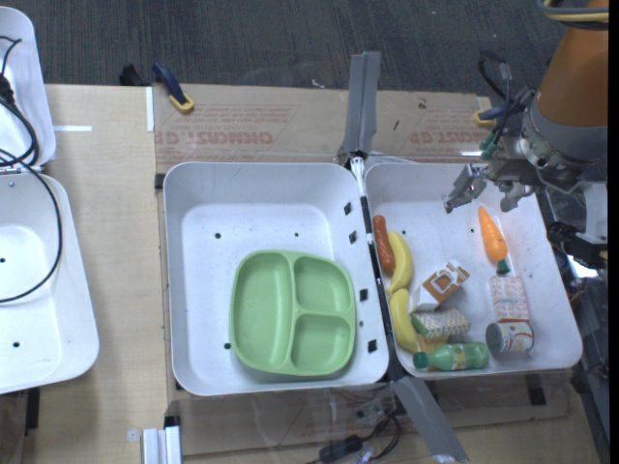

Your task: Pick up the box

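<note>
The desk carries two white bins; the left bin holds a green divided plate. The right bin holds the box, set askew near its middle beside the bananas. The hand, fingers spread and holding nothing, hangs over the bin's far edge, so the box lies nearer the camera and slightly left of it.
</note>
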Controlling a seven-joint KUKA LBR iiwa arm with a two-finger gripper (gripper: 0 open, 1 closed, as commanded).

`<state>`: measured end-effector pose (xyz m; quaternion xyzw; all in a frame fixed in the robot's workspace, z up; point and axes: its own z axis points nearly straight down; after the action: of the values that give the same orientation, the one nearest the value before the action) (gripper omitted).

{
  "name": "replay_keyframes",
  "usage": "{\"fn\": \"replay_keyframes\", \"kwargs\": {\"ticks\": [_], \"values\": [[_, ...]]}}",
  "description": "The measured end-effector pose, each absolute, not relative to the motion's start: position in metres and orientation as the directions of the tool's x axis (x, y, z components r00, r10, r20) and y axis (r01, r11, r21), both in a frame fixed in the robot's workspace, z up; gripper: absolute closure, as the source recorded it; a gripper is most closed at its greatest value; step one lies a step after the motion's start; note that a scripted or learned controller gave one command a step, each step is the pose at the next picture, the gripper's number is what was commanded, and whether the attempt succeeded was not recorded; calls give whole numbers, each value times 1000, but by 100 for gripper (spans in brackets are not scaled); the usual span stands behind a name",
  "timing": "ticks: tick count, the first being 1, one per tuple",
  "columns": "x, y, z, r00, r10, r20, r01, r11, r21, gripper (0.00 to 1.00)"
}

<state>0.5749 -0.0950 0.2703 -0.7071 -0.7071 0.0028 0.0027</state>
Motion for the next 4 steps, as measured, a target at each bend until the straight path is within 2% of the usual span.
{"fn": "replay_keyframes", "kwargs": {"ticks": [1,2,3,4], "values": [[577,-15,187,-40,999,-1,999,40,-7,0],[516,-88,199,-73,997,0,997,73,-7,0],[563,-104,89,47,999,0,999,-47,-4,0],[633,-107,88,95,995,-2,995,-95,-4,0]]}}
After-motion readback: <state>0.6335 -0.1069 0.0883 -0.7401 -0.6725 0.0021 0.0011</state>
